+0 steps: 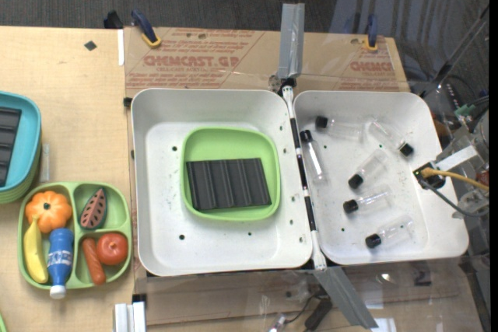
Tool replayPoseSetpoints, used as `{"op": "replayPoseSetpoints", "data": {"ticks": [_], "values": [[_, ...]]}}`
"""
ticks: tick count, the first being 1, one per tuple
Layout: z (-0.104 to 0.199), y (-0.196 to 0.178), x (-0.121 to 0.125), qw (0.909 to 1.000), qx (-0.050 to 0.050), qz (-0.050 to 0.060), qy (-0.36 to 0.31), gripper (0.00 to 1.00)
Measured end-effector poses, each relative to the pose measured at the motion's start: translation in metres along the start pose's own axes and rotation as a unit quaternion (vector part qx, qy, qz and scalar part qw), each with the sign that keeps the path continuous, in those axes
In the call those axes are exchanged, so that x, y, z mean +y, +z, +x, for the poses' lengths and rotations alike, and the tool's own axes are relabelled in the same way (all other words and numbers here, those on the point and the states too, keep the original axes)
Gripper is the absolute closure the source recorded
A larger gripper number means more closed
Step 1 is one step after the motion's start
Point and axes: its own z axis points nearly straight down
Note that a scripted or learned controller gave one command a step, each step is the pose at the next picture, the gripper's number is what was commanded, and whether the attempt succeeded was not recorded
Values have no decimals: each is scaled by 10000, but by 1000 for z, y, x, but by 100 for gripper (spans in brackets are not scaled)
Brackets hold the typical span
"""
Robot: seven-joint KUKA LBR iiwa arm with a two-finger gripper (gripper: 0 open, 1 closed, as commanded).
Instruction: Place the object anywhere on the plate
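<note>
Left bin (148, 190) holds a green plate (230, 144) with a dark ribbed insert (230, 184) on it. Right bin (436, 245) has clear vials with black caps scattered loose: one long one (310, 155) by the left wall, others near (367, 170), (366, 201), (389, 234), (333, 126), (389, 138). None on the plate. Arm hardware with a yellow cable (455, 176) sits at the right bin's edge; gripper state can't be told from here. Toy food tray (75, 239) sits on the bench to the left.
</note>
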Motion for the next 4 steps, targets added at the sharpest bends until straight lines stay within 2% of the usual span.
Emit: {"op": "replayPoseSetpoints", "data": {"ticks": [1,2,3,4], "values": [[-17,-96,11,9988,3,-12,483,0],[16,-252,20,9989,-4,-12,477,0],[24,-133,-41,9989,-5,-6,478,0],[11,-229,2,9989,-2,-12,471,0]]}}
